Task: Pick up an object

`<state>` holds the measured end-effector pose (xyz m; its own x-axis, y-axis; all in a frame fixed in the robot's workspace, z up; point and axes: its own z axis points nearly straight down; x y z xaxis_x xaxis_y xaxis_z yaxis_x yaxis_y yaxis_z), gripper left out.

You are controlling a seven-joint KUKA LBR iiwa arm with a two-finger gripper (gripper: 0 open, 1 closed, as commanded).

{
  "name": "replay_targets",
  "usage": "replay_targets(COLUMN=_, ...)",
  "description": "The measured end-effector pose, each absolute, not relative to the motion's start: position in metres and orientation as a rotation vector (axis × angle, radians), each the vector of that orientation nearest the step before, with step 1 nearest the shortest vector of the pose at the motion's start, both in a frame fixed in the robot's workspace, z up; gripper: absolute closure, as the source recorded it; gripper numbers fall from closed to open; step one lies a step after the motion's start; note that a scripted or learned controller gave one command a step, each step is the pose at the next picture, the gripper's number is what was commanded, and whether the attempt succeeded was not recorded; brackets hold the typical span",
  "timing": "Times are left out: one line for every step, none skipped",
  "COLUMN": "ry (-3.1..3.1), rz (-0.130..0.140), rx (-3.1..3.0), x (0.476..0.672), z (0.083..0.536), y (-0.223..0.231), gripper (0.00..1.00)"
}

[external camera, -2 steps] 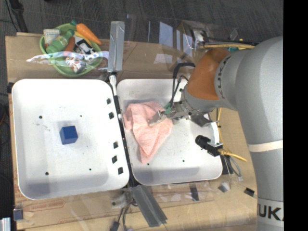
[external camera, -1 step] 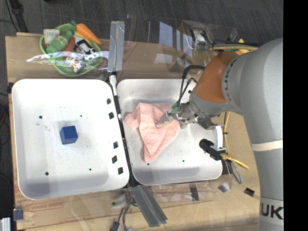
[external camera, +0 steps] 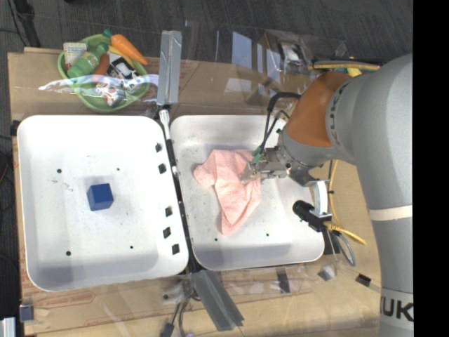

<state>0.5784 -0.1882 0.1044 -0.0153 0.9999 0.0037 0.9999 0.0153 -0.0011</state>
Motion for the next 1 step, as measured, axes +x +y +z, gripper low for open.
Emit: replay_targets(ry=-2.37, rz=0.002, rx=-2.06, x=0.5953, z=0.2007, y=-0.1296, gripper=1.0)
